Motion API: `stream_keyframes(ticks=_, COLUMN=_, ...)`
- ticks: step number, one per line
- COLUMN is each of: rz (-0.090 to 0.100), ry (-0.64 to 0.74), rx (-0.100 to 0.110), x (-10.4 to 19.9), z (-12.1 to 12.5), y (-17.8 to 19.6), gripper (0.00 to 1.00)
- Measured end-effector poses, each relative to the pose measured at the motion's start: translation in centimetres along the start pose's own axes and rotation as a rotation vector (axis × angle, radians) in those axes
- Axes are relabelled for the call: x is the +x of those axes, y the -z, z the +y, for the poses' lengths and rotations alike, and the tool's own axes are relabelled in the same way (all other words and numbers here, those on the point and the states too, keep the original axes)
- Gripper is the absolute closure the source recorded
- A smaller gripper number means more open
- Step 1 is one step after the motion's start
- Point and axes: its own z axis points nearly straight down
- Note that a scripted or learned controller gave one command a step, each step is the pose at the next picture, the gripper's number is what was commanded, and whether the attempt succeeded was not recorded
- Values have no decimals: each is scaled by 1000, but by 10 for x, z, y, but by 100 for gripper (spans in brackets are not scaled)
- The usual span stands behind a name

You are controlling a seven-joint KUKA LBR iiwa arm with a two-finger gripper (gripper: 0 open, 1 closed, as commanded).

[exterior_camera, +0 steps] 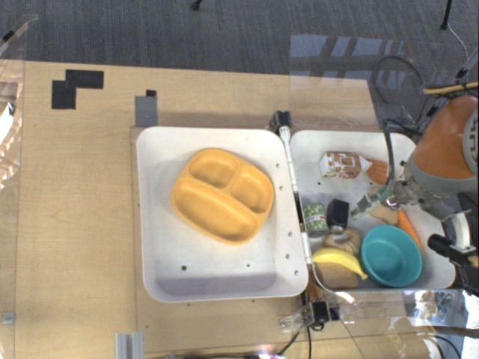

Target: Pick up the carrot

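Observation:
The carrot (409,229) is a small orange stick in the right bin (352,142). It lies between the teal bowl (391,255) and the arm's wrist, with its upper end under the gripper body. My gripper (379,199) hangs low over the middle of the right bin, just up and left of the carrot. Its tip is near a tan wedge (385,215). Nothing can be seen held in it.
Around the gripper in the right bin are a snack packet (344,164), an orange-brown piece (378,172), a black block (338,212), a green can (314,218), a banana (338,262) and a brown lump (341,238). The left bin (161,223) holds a yellow divided plate (223,194).

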Motion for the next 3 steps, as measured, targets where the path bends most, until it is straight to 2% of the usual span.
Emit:
stream_keyframes(ticks=1, rz=-10, ry=-236, rx=-7, x=44, z=-8, y=1, gripper=0)
stream_keyframes(ticks=2, rz=-11, ry=-386, rx=-11, x=58, z=-5, y=2, gripper=0)
stream_keyframes(ticks=3, rz=-13, ry=-379, rx=-18, x=57, z=-2, y=14, gripper=100)
